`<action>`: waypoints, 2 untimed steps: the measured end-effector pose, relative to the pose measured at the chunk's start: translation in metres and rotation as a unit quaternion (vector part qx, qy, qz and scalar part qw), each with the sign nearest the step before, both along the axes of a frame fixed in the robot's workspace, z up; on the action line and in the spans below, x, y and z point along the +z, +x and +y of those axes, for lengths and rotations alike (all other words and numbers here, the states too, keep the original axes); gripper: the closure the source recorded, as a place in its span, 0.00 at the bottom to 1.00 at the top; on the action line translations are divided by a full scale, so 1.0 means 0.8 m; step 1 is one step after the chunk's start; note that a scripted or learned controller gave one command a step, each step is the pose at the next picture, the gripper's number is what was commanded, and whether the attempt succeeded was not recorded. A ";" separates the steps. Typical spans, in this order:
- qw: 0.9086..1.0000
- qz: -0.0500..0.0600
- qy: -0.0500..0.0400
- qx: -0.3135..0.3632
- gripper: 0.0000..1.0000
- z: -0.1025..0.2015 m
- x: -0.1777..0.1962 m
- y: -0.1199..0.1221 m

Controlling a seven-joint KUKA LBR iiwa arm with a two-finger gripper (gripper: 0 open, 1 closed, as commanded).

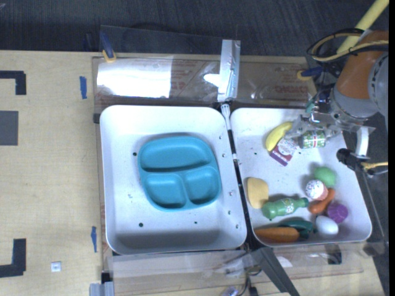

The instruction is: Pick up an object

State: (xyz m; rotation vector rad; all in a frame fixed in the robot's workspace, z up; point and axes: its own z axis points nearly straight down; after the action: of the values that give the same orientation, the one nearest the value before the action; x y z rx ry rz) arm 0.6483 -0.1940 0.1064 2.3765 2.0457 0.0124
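The right bin (247,121) holds several toy items. A yellow banana (278,135) lies at its upper middle, with a small purple and white packet (282,152) just below it. A green can (313,141) lies on its side to their right. My gripper (316,123) hangs over the bin's far right corner, directly above the green can and very close to it. The view does not show whether anything is held. The grey arm with its orange band (355,79) reaches in from the upper right.
A blue divided plate (179,170) lies in the left bin (117,134). Crowding the right bin's near side are a yellow piece (257,191), a green bottle (284,207), a carrot (279,234), a white egg (327,226), a purple piece (337,212) and a green ball (325,176).
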 end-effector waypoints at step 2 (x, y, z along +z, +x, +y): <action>0.989 0.005 -0.001 0.148 1.00 0.154 0.142 -0.016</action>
State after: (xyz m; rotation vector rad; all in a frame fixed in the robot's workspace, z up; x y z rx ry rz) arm 0.6356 -0.0708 0.2198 2.0503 2.3804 0.0004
